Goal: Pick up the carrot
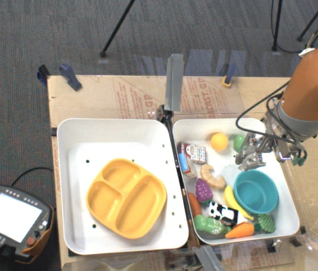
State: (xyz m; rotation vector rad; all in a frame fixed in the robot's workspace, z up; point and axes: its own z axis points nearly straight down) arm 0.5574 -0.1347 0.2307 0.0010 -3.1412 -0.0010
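Note:
The carrot [239,230] is a small orange cone with a leafy green top, lying flat by the front wall of the right bin [291,205], just below a teal bowl [256,192]. My gripper [251,158] hangs over the back half of that bin, above the bowl's far rim and beside a green ball [238,142]. It is well clear of the carrot, which lies toward the front with the bowl between them. Nothing shows in the gripper.
Around the carrot lie a black-and-white cow toy [222,212], a green vegetable [209,224], a banana [233,199], purple grapes [204,191], a croissant [212,176], a small carton [195,152] and an orange ball [220,141]. The left bin [77,134] holds a yellow divided plate [126,197].

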